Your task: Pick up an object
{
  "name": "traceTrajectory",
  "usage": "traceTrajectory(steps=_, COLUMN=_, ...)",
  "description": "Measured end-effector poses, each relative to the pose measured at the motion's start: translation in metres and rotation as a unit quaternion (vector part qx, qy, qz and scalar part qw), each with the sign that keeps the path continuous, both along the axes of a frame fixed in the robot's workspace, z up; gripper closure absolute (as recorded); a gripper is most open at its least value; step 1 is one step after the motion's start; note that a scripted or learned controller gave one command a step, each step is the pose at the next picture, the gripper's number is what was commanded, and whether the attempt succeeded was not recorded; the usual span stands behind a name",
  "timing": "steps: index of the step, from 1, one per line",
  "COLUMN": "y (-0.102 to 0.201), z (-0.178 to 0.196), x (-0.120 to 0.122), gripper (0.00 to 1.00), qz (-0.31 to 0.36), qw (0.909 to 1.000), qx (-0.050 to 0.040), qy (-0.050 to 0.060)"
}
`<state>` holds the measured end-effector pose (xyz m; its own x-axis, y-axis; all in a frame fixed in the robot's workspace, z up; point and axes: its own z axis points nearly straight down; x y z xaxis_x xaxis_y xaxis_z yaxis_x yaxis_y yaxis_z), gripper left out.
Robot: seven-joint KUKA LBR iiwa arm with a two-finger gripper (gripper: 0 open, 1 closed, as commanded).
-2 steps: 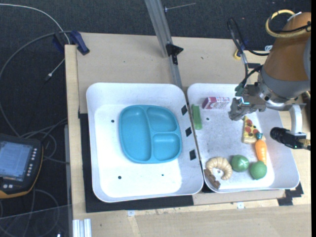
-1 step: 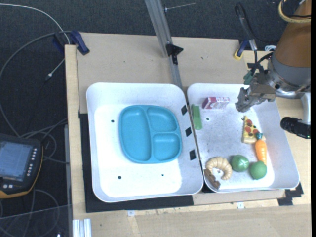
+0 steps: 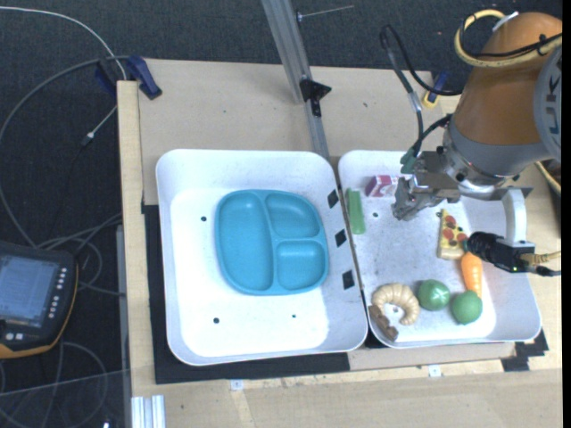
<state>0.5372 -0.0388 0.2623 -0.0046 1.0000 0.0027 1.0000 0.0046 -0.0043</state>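
My gripper [image 3: 409, 205] hangs over the upper middle of the right bin [image 3: 393, 266], its dark fingers pointing down above bare bin floor. A small pink packet [image 3: 382, 185] lies just to its left. A green stick [image 3: 356, 211] rests along the bin's left wall. To the right of the gripper lies a pizza slice [image 3: 451, 235], with an orange carrot [image 3: 472, 273] below it. Along the bin's front sit a tan croissant [image 3: 397, 303] and two green round fruits [image 3: 434, 294] [image 3: 466, 307]. Nothing shows between the fingers.
The left bin [image 3: 178, 239] holds a blue divided plate [image 3: 270, 242]. A metal pole [image 3: 290, 43] slants down to the gap between the bins. Cables and a handheld screen [image 3: 31, 297] lie off the bench at left.
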Motion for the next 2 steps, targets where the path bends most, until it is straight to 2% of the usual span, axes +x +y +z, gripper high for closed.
traceTrajectory(steps=1, y=0.054, z=-0.02, x=-0.005, gripper=1.0, qz=0.001, qw=1.0, qx=0.0, qy=0.0)
traceTrajectory(steps=2, y=0.104, z=-0.025, x=-0.023, gripper=1.0, qz=0.0, qw=1.0, qx=-0.0004, qy=0.0)
